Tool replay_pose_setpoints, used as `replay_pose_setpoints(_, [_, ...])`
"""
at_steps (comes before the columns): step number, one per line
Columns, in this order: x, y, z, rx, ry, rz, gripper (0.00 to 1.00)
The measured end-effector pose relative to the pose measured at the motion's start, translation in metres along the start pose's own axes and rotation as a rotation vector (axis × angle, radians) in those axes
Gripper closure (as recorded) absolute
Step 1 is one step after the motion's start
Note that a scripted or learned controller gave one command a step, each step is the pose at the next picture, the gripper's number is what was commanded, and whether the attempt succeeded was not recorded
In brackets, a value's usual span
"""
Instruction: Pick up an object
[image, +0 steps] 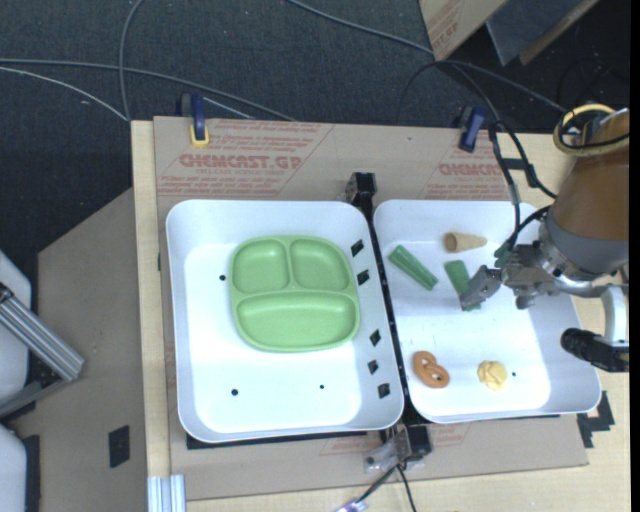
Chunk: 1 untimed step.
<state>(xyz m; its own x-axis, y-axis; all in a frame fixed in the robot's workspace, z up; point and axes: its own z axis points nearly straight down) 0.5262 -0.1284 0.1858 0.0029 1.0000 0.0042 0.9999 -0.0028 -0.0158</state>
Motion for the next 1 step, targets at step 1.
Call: replay_pose_setpoints(1, [0.0003, 0.0032, -0.0070, -0.014, -0.002, -0.003, 0.00])
